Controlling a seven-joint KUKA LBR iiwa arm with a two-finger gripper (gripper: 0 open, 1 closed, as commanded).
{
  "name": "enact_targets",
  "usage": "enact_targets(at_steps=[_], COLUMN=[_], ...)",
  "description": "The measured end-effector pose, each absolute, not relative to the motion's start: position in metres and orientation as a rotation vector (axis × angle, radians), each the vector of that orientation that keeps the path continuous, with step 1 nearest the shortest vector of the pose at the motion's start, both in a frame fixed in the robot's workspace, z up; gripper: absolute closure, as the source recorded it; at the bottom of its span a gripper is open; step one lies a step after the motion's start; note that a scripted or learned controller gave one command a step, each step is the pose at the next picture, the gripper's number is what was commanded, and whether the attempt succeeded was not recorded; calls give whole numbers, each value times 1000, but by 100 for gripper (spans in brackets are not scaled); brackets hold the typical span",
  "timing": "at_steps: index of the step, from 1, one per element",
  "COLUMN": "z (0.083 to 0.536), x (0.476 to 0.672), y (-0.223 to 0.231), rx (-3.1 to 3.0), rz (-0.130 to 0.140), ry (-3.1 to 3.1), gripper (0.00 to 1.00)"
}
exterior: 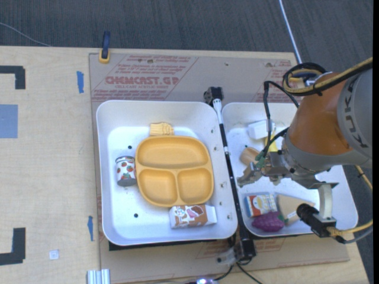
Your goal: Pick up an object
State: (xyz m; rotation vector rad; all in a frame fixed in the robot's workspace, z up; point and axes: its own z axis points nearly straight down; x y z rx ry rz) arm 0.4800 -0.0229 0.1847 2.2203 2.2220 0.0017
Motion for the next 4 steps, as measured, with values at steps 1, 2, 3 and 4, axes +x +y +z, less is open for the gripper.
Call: enact_targets(at_steps=[1, 2, 3, 4], z=[185, 185, 185, 185], x=[480, 480, 480, 480], y=[-23, -23, -23, -23], rx=[2220, 2220, 2220, 2220], rz=[2, 2, 2, 2], ry=[2222, 2222, 2222, 2222], gripper=[0, 0, 0, 0])
